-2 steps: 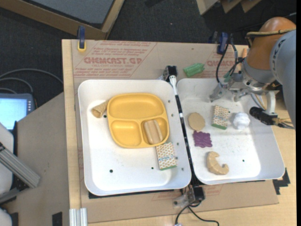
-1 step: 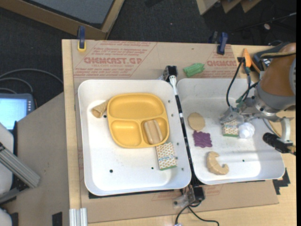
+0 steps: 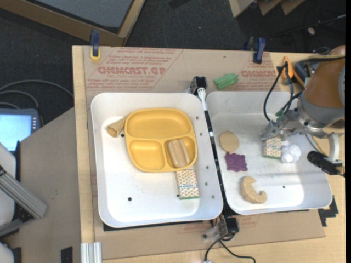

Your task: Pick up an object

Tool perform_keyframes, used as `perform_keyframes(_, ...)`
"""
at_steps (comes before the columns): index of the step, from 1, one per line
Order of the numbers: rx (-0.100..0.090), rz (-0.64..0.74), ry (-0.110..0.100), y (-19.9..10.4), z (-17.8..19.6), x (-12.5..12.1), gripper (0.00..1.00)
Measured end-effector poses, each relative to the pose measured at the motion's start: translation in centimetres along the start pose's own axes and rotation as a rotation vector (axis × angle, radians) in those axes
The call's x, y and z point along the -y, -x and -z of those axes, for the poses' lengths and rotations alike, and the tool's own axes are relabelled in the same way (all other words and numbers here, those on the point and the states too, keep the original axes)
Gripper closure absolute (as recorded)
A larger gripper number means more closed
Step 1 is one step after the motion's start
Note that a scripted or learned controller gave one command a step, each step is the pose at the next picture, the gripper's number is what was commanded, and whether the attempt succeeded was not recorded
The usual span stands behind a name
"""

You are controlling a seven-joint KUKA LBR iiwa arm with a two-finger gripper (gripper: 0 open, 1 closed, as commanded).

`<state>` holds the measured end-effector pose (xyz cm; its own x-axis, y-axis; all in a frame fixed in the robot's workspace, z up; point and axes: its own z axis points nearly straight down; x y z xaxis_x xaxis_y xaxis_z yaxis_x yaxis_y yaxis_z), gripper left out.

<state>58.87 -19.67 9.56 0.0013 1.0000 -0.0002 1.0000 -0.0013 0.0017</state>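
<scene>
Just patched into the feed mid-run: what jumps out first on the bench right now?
The yellow divided plate dominates the left bin, with a tan bread-like piece in its lower right compartment. In the right bin, the gripper is down over a small patterned packet near the far right side, a white crumpled object beside it.

The gripper [image 3: 272,133] hangs just above a small box [image 3: 272,147] in the right bin [image 3: 307,196]; a yellow tray [image 3: 159,126] fills the left bin [image 3: 109,196].
</scene>
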Motion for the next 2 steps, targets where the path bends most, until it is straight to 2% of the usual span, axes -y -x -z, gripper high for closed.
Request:
perform_keyframes(1,-0.002,0.005,-0.004,-6.4,-1.1,1.0,1.0)
perform_keyframes(2,0.0,0.007,0.009,-11.8,9.5,-2.9,1.0)
